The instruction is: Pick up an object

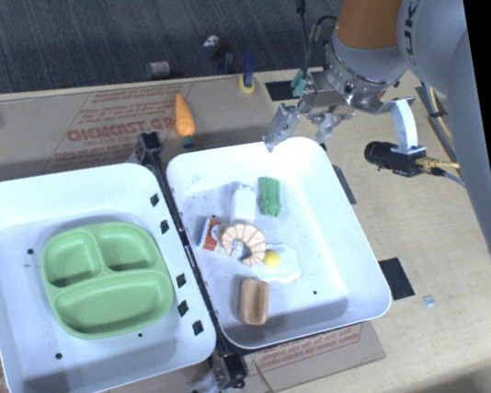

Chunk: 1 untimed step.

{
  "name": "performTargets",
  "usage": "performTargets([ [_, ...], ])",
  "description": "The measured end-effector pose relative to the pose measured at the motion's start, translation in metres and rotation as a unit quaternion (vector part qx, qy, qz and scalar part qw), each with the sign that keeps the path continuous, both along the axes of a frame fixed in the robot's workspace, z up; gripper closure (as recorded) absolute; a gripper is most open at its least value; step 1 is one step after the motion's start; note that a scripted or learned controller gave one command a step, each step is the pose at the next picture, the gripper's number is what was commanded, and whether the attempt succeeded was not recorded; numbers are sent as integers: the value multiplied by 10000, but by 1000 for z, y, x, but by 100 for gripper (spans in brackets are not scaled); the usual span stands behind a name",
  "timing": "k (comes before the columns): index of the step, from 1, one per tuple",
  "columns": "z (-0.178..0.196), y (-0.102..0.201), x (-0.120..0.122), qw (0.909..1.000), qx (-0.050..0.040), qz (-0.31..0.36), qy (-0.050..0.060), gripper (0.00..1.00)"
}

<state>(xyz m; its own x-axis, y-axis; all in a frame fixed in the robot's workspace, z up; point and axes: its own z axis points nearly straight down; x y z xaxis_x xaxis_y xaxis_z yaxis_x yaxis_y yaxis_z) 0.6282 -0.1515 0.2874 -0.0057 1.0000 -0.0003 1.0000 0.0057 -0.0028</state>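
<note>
Two fingers of the hand [293,130] stand spread, holding nothing. Below-left of the hand, toy food [250,237] lies in the right bin [347,220].

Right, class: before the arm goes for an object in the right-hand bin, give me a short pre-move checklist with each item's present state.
1. Objects present in right bin: ok, several clustered mid-bin.
2. Gripper free of any object: ok, nothing between its fingers.
3. Gripper over the cluster: not ok, it sits at the bin's far right corner.
4. Green block separable: ok, only the white bottle beside it.
5. Brown roll clear of neighbours: cannot tell, the fried egg seems to touch it.
</note>
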Motion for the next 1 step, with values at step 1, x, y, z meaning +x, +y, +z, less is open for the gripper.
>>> performTargets([
  [1, -196, -59, -25, 10000, -2, 3, -14, 0],
])
